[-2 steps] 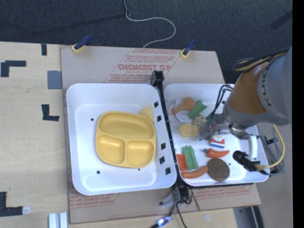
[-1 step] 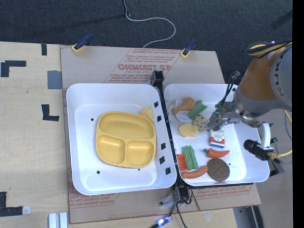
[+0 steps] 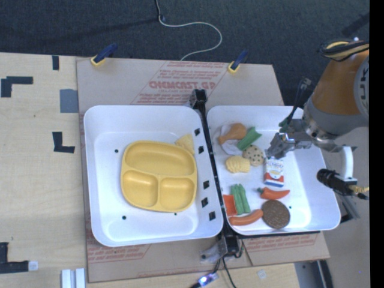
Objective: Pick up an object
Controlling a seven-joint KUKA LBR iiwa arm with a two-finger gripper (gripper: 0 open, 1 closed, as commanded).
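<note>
Cardboard (image 3: 180,83) reads "CHEMCAST"

Right bin (image 3: 312,179) right side bare; toy food (image 3: 252,179) crowds left half.

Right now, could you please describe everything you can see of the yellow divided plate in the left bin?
The yellow divided plastic plate lies flat, face up, in the middle of the left white bin. It is rounded, with one long compartment along its far side and two smaller ones nearer the camera. A pale yellow wedge-shaped piece sits at its far right corner.
</note>
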